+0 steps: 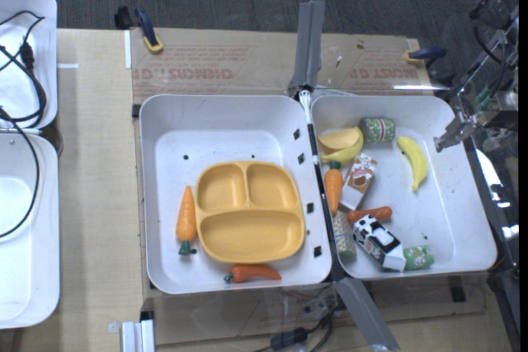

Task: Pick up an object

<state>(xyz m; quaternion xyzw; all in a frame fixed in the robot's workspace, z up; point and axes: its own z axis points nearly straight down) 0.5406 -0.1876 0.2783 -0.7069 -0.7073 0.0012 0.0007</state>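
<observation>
Pick candidate: yellow curved plastic banana, lying loose on the floor of the right white bin, clear of the clutter piled along the bin's left wall. Judging by looks it's a light, rigid toy with a smooth, probably slippery skin, so grab across the thick middle, not the tapered tips. The gripper sits at the bin's upper right edge, right of the banana and near it, not touching. Jaw state: cannot tell, too dark and cluttered there. Nothing visibly held. The banana's nearest neighbour, a green can, is up-left with a gap.
</observation>
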